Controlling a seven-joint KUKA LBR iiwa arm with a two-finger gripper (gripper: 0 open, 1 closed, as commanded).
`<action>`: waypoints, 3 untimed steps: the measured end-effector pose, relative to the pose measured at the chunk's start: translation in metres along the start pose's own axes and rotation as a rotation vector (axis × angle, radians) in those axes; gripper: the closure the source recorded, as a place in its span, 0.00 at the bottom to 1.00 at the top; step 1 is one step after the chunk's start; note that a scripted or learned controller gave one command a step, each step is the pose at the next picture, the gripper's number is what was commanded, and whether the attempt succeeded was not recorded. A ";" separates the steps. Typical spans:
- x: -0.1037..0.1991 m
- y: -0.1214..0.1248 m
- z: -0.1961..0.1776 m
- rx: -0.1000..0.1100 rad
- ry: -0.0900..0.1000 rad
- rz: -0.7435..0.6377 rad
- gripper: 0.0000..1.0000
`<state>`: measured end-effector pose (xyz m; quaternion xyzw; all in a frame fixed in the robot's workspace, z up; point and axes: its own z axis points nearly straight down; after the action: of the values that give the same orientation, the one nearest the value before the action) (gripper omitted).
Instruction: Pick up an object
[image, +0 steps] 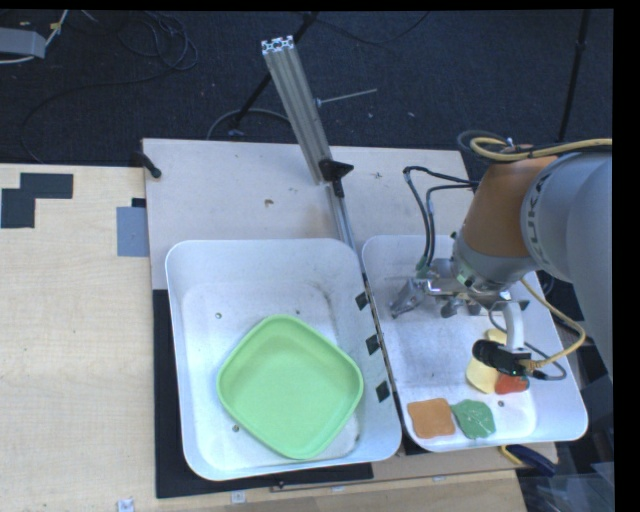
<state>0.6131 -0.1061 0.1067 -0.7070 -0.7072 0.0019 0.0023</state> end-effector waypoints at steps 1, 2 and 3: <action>0.000 0.000 0.016 -0.004 -0.001 0.000 0.00; 0.000 0.000 0.005 -0.006 -0.001 0.002 1.00; -0.010 -0.001 -0.043 -0.009 -0.001 0.001 1.00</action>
<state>0.6124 -0.1158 0.1500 -0.7072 -0.7070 -0.0009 -0.0014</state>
